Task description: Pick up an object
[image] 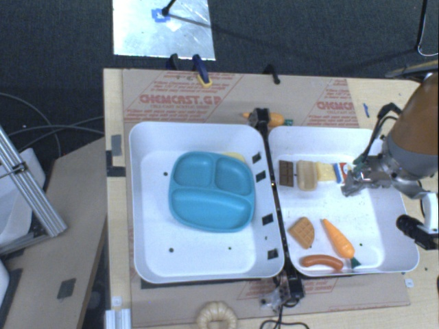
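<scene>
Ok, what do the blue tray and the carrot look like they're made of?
Blue tray: probably molded plastic, smooth with a soft sheen; uniform colour, rounded dividers between three compartments. Carrot: looks like a toy, likely plastic or rubber; flat even orange with a green tip, no natural texture visible.

Arm (pixel 418 132): cut off by the right edge; you see no more than its wrist end.
Gripper (pixel 354 184): too small and blurred for you to judge.
Striped item (pixel 341 172): partly covered by the gripper; you cannot identify it.
Yellow piece (pixel 235 157): mostly hidden behind the blue plate (pixel 211 190).
Ring (pixel 217 317): clipped by the bottom edge.
Metal frame (pixel 24 194): runs off the left edge.
</scene>
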